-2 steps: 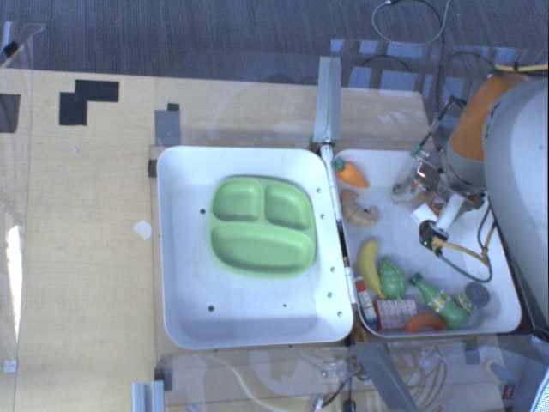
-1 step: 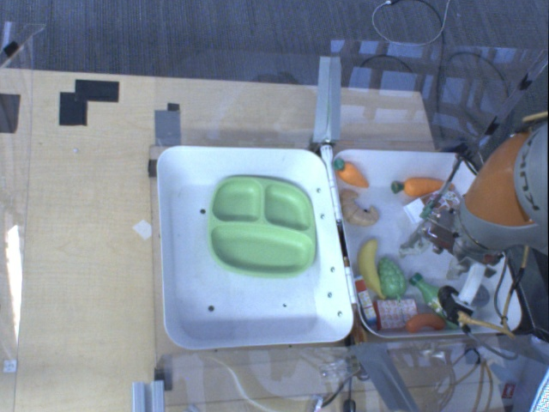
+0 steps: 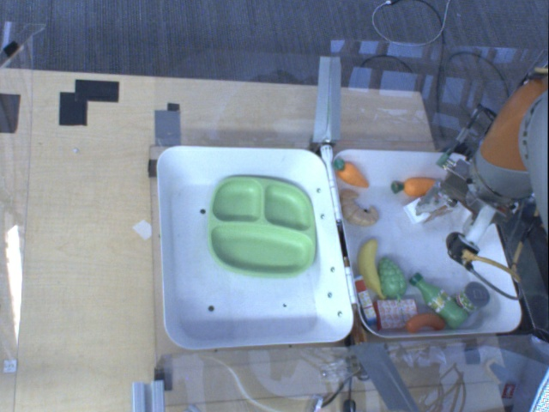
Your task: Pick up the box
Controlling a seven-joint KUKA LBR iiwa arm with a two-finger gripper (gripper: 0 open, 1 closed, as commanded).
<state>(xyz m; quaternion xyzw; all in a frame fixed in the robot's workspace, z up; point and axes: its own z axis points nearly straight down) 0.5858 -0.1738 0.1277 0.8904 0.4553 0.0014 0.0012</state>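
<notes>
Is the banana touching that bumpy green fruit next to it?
Touching. The camera view shows the banana and the green fruit edge to edge, no white bin floor between.

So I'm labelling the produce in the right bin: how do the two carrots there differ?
The carrot by the divider lies near the bin's upper left corner, slanting, green top up-left. The carrot near the gripper lies almost level mid-bin, green top pointing left, close to the arm. Both are orange with green tops, and look alike in size.

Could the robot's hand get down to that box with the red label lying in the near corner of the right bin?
Probably yes. The box lies uncovered, though a banana, a green bottle and green fruit crowd it. The hand is over the same bin.
</notes>
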